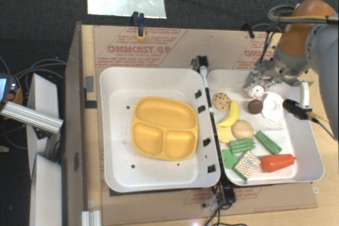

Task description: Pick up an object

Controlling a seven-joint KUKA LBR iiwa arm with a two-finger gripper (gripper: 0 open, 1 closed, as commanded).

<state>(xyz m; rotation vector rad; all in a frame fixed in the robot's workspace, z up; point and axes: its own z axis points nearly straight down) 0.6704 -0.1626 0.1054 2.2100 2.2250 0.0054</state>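
Observation:
The right bin (310, 140) holds several toy foods: a chocolate-chip cookie (220, 100), a banana (230, 114), a brown ball (255, 107), a white piece (273, 106), a tan potato (242, 128), green pieces (241, 145), a green stick (267, 142), a checkered cracker (247, 164) and an orange-red carrot (276, 162). My gripper (258, 86) hangs low over the bin's back part, just behind the brown ball and to the right of the cookie. A small pale speckled round thing (257, 92) sits right at its tip; whether it is gripped is unclear.
The left bin (119, 114) bears a yellow divided plate (164, 128). A black-clipped divider (206, 108) separates the two bins. The grey arm with its orange band (312, 10) comes in from the upper right, with cables (302, 108) trailing over the right bin's rim.

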